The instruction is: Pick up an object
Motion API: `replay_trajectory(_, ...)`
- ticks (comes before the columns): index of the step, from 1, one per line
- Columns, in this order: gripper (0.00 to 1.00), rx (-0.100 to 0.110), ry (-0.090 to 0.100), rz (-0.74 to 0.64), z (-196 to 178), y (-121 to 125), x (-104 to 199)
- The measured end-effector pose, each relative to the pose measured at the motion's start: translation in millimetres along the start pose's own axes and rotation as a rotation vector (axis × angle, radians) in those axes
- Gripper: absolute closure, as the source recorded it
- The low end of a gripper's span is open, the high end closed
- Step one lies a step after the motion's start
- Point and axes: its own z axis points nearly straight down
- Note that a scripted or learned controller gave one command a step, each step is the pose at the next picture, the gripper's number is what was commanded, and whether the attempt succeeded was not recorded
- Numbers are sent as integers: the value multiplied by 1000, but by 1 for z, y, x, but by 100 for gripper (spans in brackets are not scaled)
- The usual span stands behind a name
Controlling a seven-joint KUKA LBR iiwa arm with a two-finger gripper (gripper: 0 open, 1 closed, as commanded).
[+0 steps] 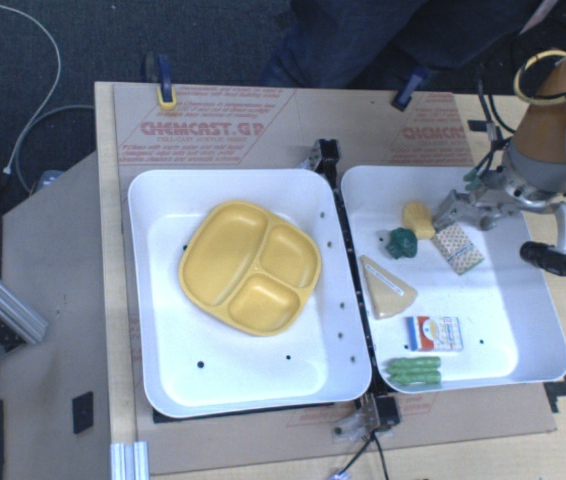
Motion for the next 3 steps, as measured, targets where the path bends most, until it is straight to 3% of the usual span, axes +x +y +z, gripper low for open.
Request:
replay_trajectory(1, 100, -5, -4, -1, -14, 1, -1)
replay_trajectory(3, 100, -10, -7, 1, -123, -11, 8)
